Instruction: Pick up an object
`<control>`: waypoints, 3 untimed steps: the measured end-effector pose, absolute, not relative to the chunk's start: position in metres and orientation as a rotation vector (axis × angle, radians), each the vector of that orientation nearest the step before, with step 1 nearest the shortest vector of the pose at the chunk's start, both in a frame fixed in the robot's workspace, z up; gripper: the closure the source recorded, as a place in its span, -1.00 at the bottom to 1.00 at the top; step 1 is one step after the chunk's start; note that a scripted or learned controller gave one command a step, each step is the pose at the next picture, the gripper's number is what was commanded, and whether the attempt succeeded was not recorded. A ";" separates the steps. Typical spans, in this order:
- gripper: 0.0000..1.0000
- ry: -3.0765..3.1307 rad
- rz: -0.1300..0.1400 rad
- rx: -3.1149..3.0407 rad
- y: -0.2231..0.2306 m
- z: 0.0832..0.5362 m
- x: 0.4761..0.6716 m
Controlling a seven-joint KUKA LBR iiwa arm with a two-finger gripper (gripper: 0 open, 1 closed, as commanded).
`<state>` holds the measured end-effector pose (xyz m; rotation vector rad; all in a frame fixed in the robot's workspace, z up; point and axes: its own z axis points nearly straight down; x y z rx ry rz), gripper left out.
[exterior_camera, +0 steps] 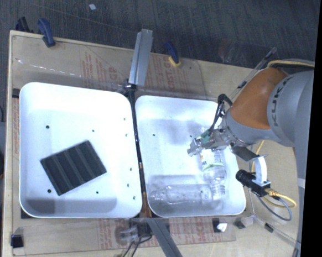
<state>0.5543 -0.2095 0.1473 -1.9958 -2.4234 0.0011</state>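
arm [273, 109]: reaches in from the right, grey with an orange band, wrist angled down over the right bin
gripper [199, 146]: low over the right bin's right half, near the upper end of the small bottle; grip state: cannot tell, too small and cluttered to read
right bin [162, 117]: white, holds two clear plastic bottles
small bottle [214, 171]: clear, green-marked label, lies roughly along the bin's right wall, upper end just under the gripper; whether it is touched, cannot tell
big bottle [178, 192]: clear, lying on its side along the bin's near wall, its right end close to the small bottle's lower end
left bin [35, 101]: white, beside the right bin, rims touching
pad [73, 166]: dark ribbed rectangle, lying flat and skewed in the left bin's near-left part
bench [72, 57]: bare tan surface around both bins
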 end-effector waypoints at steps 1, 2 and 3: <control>-1.00 -2.423 0.001 -1.996 -0.210 0.147 0.554; -1.00 -2.423 0.001 -1.996 -0.210 0.147 0.554; -1.00 -2.423 0.002 -1.996 -0.210 0.147 0.554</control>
